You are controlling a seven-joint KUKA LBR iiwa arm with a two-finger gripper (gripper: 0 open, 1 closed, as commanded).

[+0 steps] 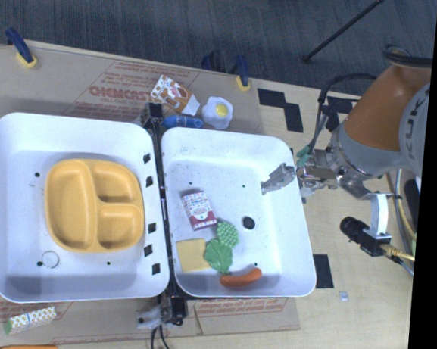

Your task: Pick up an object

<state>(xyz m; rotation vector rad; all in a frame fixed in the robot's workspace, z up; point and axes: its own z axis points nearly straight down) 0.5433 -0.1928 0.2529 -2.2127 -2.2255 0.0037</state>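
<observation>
White plastic bins sit side by side on the bench; the left bin point(4, 189) bears a yellow divided tray point(94, 203), and the right bin point(293, 237) bears the things that could be picked. Those lie gathered toward its near left part: a small red packet point(198, 209), a pale yellow cheese slice point(190, 254) below it, a green leafy toy point(221, 248) touching the slice's right side, and an orange-red sausage point(240, 277) by the near wall. A small dark disc point(248, 223) lies apart, nearer the middle.

Hanging over the right bin's far right part, the gripper point(277, 178) carries nothing, and whether it is spread or closed I cannot tell from this slanted view. My judgement is that the task is at the approach step, with no object yet lifted. Next the arm needs to travel leftward and toward the near side, settle over one item, and descend. The packet looks the easiest target, since it lies alone.
</observation>
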